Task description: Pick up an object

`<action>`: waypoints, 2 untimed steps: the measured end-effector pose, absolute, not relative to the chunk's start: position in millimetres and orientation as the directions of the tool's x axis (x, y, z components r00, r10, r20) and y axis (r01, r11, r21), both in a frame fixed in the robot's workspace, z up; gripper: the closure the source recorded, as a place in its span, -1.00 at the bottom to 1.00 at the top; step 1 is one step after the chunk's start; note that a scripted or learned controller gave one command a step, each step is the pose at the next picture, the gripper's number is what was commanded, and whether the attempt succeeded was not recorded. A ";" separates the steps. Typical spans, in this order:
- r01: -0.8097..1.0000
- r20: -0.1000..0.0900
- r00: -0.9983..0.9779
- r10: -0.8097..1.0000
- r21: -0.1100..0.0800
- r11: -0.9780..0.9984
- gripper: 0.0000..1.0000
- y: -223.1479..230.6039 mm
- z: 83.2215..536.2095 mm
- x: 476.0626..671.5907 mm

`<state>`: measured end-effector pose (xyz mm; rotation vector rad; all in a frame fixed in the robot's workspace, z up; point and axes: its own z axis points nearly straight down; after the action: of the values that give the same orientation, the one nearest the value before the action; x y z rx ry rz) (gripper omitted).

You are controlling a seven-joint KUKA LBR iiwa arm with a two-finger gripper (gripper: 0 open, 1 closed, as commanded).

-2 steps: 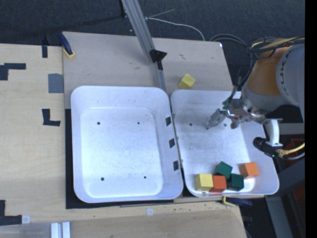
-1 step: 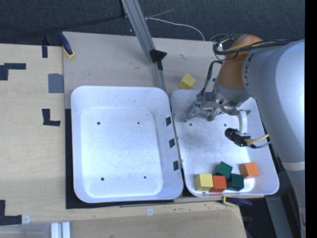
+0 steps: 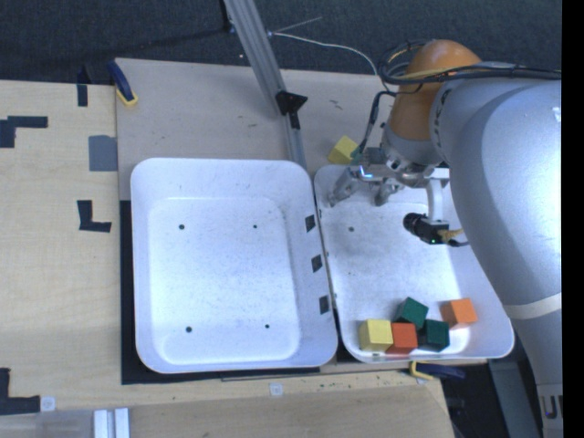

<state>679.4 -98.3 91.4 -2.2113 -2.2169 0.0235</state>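
Note:
My gripper hangs over the far left corner of the right bin. Its two fingers stand apart, open, with only bare bin floor between them. A yellow block lies just beyond the bin's far rim, on the bench behind the gripper and not between the fingers. At the bin's near edge sits a cluster of blocks: yellow, red, green, dark green and orange.
The left bin stands beside the right one, with black clips along their shared rim. A slanted metal post rises behind the bins. The grey arm covers the right bin's right side.

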 end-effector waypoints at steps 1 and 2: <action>1.000 -0.003 0.005 1.000 -0.004 -0.005 -1.00 -153.5 91.8 639.7; 1.000 0.000 0.004 1.000 -0.008 -0.004 -1.00 -175.2 91.2 531.0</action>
<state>531.0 -175.2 91.2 -2.2219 -2.2122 0.0090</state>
